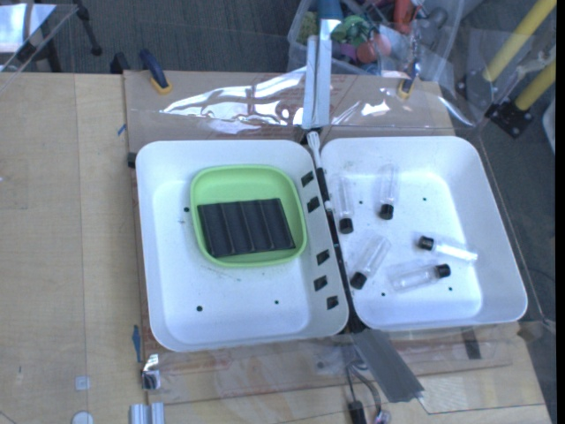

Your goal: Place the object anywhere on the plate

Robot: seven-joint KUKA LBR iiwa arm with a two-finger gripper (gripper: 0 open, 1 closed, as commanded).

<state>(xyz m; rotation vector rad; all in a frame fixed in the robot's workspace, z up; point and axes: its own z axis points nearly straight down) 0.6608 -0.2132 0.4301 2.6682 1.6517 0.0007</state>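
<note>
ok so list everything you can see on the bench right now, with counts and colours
bins: 2, white, side by side on the bench
plate: 1, green, in the left bin
ridged block: 1, dark grey, lying on the plate
vials: 5, clear with black caps, scattered in the right bin
clear tub: 1, full of mixed coloured items, behind the bins
clear plastic sheet: 1, behind the bins
bench: 1, light wood

my two bins (168,237) are white — green plate (247,184), dark ribbed block (245,228), clear black-capped vials (386,193).
</note>
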